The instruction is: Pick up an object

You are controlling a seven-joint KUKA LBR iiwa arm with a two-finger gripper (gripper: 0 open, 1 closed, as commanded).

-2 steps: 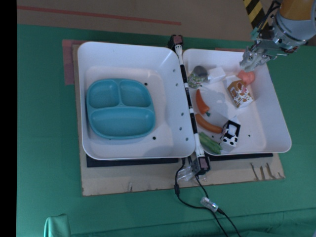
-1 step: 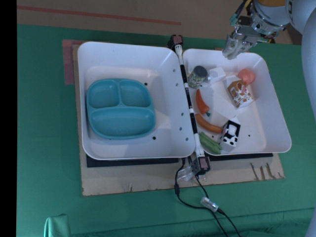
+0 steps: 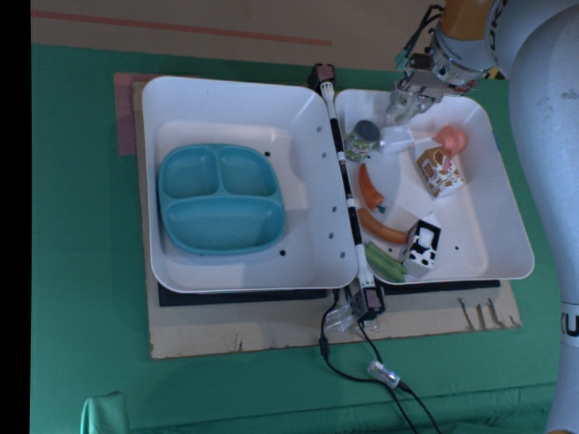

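My gripper [image 3: 409, 108] hangs over the far edge of the right bin [image 3: 502, 233], open, with nothing between its fingers. Just below it lies a small white piece [image 3: 396, 139], with a dark-lidded jar [image 3: 364, 139] to its left. A salmon ball [image 3: 451, 138] and an orange-and-white carton [image 3: 439, 171] sit to the right of the gripper's tip. Nearer the front lie a red-orange stick [image 3: 371, 186], an orange sausage shape [image 3: 382, 229], a black-and-white box [image 3: 422, 245] and a green piece [image 3: 385, 263].
The left bin [image 3: 308, 107] holds a blue divided plate [image 3: 220, 197]. A rail with a dark end block [image 3: 323, 75] runs between the bins. Cables [image 3: 380, 373] trail over the green cloth in front. The arm [image 3: 543, 152] fills the right side.
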